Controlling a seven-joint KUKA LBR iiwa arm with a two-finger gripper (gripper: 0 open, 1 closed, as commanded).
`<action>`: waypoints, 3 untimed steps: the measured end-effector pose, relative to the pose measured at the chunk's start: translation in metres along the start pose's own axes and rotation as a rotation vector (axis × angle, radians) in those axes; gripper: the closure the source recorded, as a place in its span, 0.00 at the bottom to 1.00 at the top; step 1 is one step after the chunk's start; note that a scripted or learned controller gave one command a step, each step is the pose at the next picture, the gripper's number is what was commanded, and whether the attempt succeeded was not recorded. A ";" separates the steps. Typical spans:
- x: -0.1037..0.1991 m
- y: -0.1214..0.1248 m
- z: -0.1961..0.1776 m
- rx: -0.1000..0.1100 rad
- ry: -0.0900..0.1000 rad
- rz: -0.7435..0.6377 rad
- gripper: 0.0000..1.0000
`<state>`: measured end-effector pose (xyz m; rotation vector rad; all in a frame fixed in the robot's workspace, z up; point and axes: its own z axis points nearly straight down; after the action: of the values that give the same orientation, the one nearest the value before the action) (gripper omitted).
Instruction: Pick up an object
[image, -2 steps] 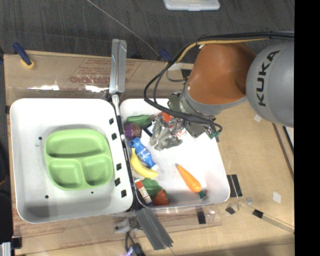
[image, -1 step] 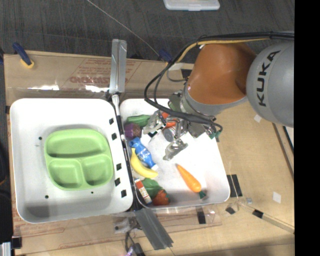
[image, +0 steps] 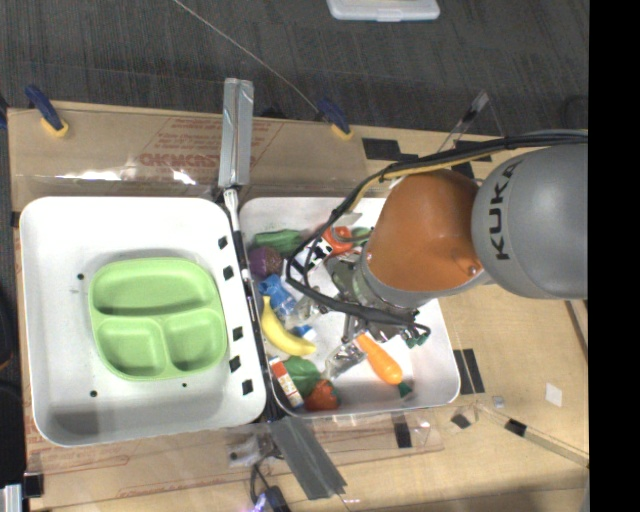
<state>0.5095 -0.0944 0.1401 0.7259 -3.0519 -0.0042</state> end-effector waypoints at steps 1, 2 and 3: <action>0.011 -0.058 0.010 0.005 -0.005 -0.107 0.00; -0.008 -0.015 0.044 0.018 -0.006 -0.105 0.00; -0.012 -0.011 0.034 0.015 -0.011 -0.114 1.00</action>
<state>0.5248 -0.0993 0.1061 0.9033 -3.0188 0.0147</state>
